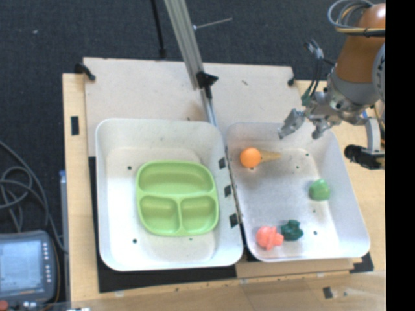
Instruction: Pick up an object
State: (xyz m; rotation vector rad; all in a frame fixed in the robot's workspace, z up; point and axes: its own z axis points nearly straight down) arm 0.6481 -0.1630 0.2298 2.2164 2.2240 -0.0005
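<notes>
End effector [305, 126] spread, gripping nothing, above right bin's [347, 193] far rim; orange ball [250, 157] lies just left of it.

Legible text: none anywhere on the scene.
Handheld screen unit [24, 267]: at the lower left, off the bench [74, 173] corner; its display is lit pale, but whatever is on it is too blurred to read.
Left bin [110, 193]: plain white walls, no label or number.
Green divided plate [176, 197]: inside the left bin, unmarked.
Right bin [347, 206]: beside the left bin, plain white, unmarked.
Bench markings: small black tabs at its edges near the left bin, carrying no readable characters.
</notes>
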